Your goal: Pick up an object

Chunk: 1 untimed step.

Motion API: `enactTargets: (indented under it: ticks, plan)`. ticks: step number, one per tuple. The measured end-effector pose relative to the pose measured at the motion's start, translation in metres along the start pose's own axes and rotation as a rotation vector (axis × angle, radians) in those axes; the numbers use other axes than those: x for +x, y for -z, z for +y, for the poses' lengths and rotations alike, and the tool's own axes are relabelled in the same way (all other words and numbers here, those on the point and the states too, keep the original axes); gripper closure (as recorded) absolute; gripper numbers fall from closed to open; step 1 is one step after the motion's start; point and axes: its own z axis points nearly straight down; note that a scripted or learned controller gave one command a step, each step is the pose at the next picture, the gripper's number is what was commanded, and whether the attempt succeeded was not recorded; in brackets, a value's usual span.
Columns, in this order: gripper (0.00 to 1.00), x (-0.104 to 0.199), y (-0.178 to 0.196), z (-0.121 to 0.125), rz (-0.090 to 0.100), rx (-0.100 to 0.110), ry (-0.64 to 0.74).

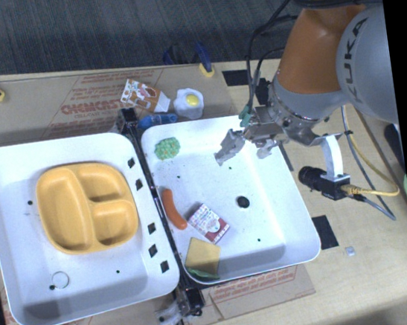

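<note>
The gripper [244, 145] hangs over the upper right part of the right bin [290, 217], its jaws apart and holding nothing, so I judge the approach step is in hand. Next it must descend on one object, perhaps the small red packet [209, 222] nearer the bin's front left corner, whose print is too small to read. On the arm, the letters "KUKA" are partly readable.

The grey arm [368, 52] bears dark lettering on its housing, cut by the frame edge; the visible letters appear to read "UKA". The cardboard sheet [97, 98] under the bins carries red printed lettering along its top margin and again along its bottom edge; neither line is legible. The small red packet [209, 222] in the right bin [272, 223] shows print too small to read.
</note>
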Motion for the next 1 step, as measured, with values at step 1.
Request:
enactTargets:
  ticks: [1]
  plan:
    - [0.0, 0.0014, -0.182, -0.0565, 0.0, -0.001, 0.198]
